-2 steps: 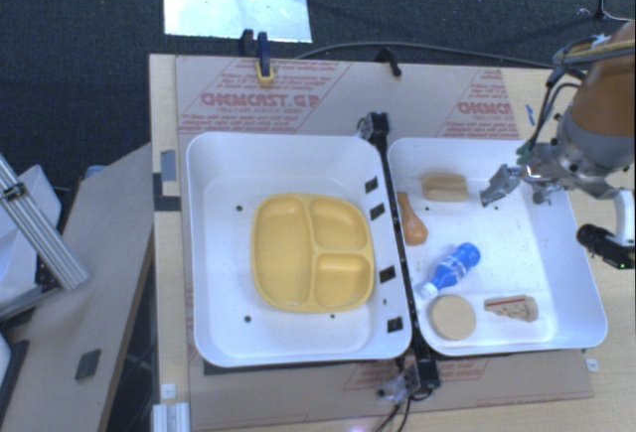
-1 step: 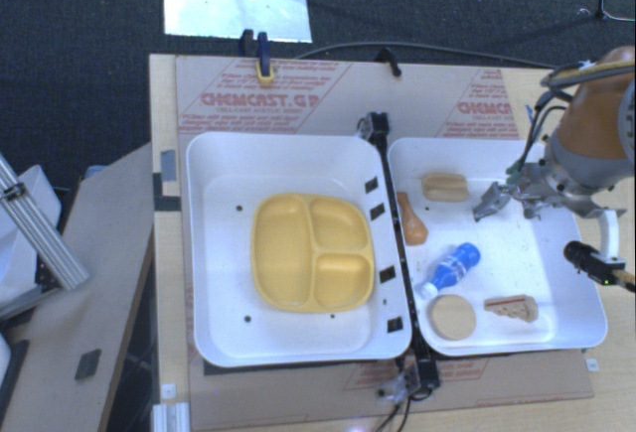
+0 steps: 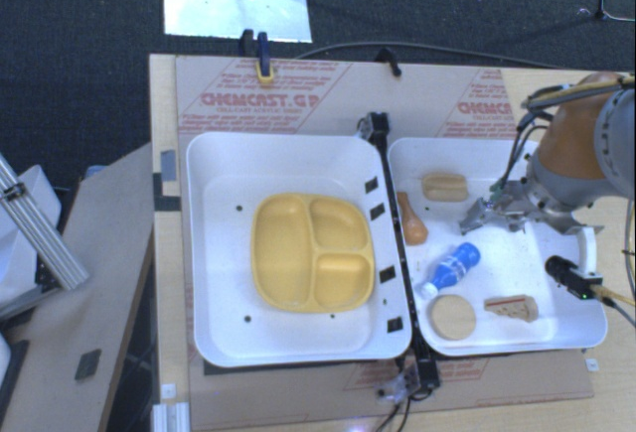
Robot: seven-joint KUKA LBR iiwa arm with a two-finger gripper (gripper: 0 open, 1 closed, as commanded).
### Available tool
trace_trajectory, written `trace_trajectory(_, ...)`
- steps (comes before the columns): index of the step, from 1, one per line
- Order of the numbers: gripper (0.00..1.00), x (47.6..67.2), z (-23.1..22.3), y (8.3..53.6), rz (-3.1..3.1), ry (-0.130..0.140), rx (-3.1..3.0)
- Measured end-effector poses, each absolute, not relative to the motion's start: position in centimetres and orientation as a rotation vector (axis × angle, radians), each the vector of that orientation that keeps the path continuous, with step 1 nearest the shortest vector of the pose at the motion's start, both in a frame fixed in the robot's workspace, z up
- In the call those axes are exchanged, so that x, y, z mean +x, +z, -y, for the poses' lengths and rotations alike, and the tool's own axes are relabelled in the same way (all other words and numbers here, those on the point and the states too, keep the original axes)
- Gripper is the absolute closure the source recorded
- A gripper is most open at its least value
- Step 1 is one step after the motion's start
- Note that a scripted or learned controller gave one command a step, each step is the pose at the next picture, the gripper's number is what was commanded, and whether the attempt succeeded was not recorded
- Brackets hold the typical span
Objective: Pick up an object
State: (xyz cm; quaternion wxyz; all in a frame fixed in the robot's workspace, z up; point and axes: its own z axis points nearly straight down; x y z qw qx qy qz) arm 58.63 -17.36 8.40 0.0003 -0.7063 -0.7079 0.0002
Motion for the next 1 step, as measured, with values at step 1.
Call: trace_trajectory(1,1.00,58.77,17.42,9.74,2.227,-0.003,-2.221)
